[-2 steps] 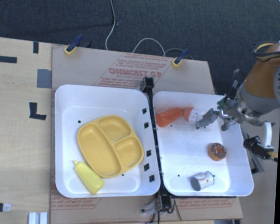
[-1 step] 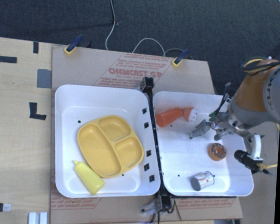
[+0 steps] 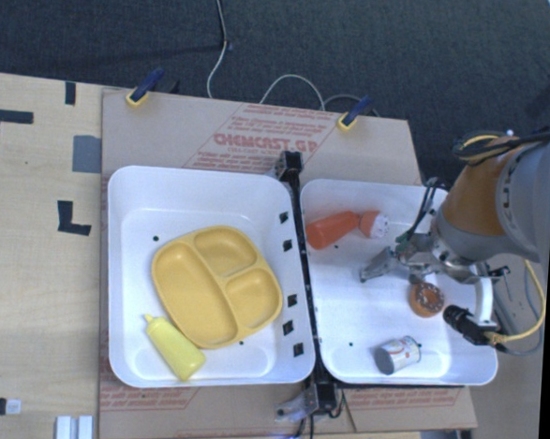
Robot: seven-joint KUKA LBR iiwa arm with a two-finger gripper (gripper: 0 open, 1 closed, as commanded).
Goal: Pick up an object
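Observation:
In the right bin (image 3: 340, 359) lie an orange bottle with a white cap (image 3: 340, 228), a round brown donut-like piece (image 3: 427, 299) and a small grey can on its side (image 3: 395, 355). My gripper (image 3: 377, 269) hangs low over the middle of this bin, below the orange bottle and left of the brown piece. Its grey fingers (image 3: 373, 268) point left and spread slightly, with nothing between them. The left bin (image 3: 123, 250) holds a yellow divided plate (image 3: 216, 285) and a yellow squeeze bottle (image 3: 174, 347).
The grey arm with its orange band (image 3: 474, 200) reaches in from the right over the right bin's far edge. Black cables run along the arm's wrist. A black divider (image 3: 299, 272) separates the bins. Cardboard (image 3: 262, 138) lies under both.

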